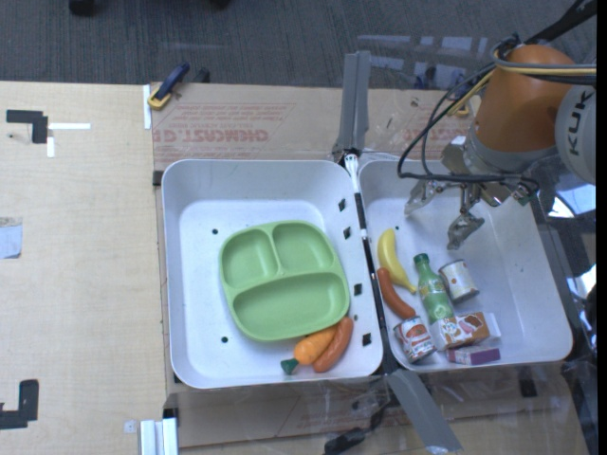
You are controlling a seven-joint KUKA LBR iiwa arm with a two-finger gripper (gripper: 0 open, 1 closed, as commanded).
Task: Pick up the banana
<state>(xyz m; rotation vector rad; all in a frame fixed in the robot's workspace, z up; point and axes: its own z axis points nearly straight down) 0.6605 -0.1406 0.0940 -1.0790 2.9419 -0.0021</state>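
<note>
Far left of frame I see bare pale wooden benchtop (76,254) with a few black markers on it. At upper left, a small blue-and-yellow tool (169,84) lies on the brown cardboard sheet (247,121) behind the bins.

The left white plastic bin (175,254) sits at centre. A lime-green divided plate (283,281) lies in its middle. Just below the plate's lower right corner I note an orange toy carrot (305,351) and a reddish-orange toy sausage (335,345), touching each other and overlapping the plate's edge.

The right white plastic bin (531,292) is butted against the first. The yellow toy banana (391,260) lies in its left part, close to the dividing wall, curved and running down toward the lower right. A second red-orange toy sausage (396,295) lies just below, touching the banana. Right of these a green plastic bottle (433,289) lies, then a small silver can (457,280). Along the bin's lower edge: a small labelled jar (414,338), a brown snack packet (467,330), a purple box (474,355).

At upper right, the two-finger gripper (453,218) hangs over the back of the right bin, fingers spread apart with nothing between them, up and right of the banana and well clear of it. The arm's orange band (526,93) sits above.
</note>
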